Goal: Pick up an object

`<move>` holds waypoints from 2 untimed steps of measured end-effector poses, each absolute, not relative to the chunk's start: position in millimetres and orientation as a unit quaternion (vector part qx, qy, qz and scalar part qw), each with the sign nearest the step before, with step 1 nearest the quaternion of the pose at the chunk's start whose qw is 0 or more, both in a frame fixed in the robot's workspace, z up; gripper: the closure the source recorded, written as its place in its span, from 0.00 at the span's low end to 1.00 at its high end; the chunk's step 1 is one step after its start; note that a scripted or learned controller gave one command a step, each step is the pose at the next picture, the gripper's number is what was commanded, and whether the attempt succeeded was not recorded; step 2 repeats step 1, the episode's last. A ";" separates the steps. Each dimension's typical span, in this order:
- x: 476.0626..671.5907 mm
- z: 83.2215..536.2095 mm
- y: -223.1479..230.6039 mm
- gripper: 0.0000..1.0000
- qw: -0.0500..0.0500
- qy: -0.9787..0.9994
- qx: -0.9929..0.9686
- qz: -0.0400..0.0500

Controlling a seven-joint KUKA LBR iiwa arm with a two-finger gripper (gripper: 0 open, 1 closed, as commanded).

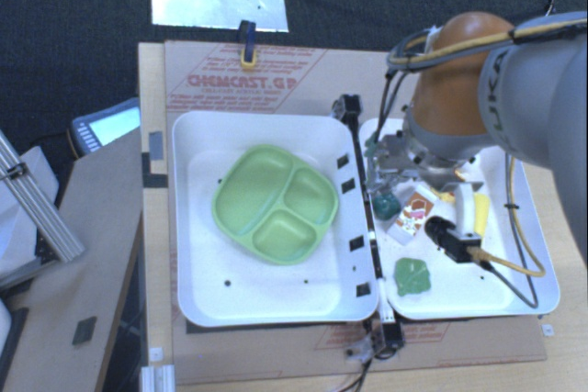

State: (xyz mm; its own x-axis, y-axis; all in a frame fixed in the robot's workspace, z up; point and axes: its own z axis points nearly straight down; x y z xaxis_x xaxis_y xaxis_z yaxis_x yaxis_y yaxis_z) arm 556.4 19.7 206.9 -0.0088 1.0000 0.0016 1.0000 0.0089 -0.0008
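Against the left wall of the right bin (459, 294), about midway along it, the fingers (380, 184) point down. The wrist above hides too much of them to tell whether they are spread or pressed together. Just below them in the view lies a small dark teal object (385, 203), close to their tips; whether it sits between them cannot be told. Beside it, toward the bin's middle, a white packet with red and orange print (415, 214) lies tilted. Nearer the right wall lies a yellow and white oblong thing (480, 210). Near the front left corner a crumpled green object (412, 276) lies apart from the rest. The grey arm (542, 96) crosses the bin's far right corner. In the middle of the left bin (197, 289) rests a light green divided plate (276, 203) with three compartments. Both bins stand on a cardboard sheet (276, 73) printed in red.
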 end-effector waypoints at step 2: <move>549.7 215.9 72.9 1.00 0.000 -0.711 -0.704 -0.001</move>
